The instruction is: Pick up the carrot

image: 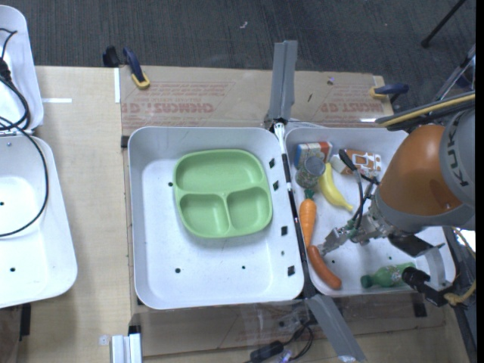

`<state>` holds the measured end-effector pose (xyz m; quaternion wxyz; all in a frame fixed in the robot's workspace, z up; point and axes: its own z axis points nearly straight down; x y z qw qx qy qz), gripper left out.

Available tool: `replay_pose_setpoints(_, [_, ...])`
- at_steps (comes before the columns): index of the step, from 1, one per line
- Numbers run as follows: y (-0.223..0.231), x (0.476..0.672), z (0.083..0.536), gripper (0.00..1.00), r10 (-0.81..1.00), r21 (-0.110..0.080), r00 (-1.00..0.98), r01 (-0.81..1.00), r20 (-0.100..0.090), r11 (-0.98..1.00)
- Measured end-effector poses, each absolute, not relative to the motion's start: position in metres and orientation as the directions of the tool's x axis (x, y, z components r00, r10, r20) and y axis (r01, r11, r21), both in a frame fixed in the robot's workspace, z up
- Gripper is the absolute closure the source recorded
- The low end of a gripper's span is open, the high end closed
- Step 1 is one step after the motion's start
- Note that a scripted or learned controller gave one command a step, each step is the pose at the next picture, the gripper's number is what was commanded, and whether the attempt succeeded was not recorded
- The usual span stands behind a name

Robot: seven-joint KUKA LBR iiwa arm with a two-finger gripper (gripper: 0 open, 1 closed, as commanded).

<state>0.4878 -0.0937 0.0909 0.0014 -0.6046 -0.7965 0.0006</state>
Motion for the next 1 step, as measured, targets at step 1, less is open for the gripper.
replay_pose_setpoints(1, [-0.1077, 0.5772, 0.0916, 0.0, 0.963, 0.0, -0.271, 0.963, -0.001, 0.271])
